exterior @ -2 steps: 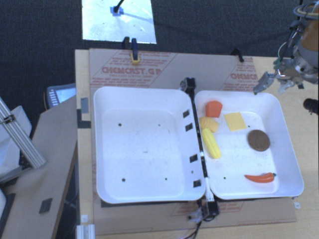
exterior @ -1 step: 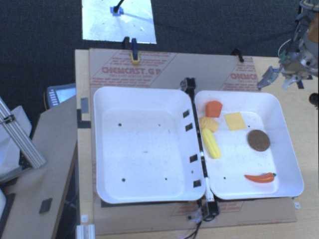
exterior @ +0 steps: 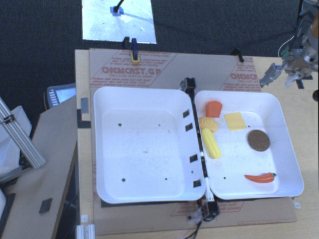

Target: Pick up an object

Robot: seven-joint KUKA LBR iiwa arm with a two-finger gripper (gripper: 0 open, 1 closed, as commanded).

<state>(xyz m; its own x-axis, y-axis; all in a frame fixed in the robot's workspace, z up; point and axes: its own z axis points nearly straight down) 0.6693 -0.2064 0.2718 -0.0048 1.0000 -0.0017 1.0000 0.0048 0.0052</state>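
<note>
The right bin [exterior: 286,128] holds several toy foods. An orange-red block [exterior: 214,109] lies at its back left, with a flat yellow square [exterior: 235,120] beside it. A lumpy yellow-orange piece [exterior: 208,124] and a yellow corn cob [exterior: 211,142] lie along the left wall. A brown round disc [exterior: 258,140] rests mid-right, and a red chili pepper [exterior: 259,178] lies near the front. My gripper [exterior: 280,79] hangs above the bench behind the bin's back right corner, apart from all of them. It is open with nothing between its fingers.
The left bin [exterior: 99,148] sits next to the right one, joined by a black clip strip [exterior: 195,143]. Both rest on a cardboard sheet [exterior: 164,68]. A shiny metal plate [exterior: 117,14] lies behind, and a yellow clamp [exterior: 134,54] holds the board's rear edge.
</note>
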